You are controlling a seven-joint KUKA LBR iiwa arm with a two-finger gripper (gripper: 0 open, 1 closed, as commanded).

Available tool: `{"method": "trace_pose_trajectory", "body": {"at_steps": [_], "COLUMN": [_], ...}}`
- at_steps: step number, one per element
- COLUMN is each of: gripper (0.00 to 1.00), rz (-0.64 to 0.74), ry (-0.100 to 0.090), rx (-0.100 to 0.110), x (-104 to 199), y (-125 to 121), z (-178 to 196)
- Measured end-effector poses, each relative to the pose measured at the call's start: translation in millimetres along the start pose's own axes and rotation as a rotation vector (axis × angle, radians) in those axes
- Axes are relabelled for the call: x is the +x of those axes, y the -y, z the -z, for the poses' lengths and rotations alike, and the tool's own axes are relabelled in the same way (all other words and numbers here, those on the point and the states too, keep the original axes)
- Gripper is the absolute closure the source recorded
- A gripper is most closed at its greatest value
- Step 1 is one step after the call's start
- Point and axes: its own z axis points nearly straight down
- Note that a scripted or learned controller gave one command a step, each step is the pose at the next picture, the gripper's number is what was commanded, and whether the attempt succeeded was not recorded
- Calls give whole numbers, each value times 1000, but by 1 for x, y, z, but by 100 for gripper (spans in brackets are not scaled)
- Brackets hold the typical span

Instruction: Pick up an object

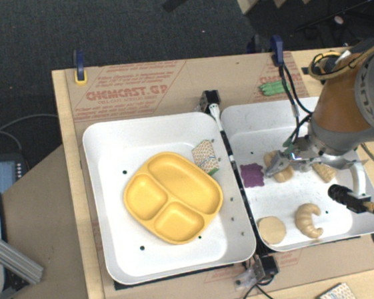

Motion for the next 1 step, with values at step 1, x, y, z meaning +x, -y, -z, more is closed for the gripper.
{"method": "trace_pose_trajectory", "body": {"at_steps": [1], "gripper": [0], "rz": [-3], "ry": [1], "rx": [0], "x": [14], "y": [-69], "z": [0]}}
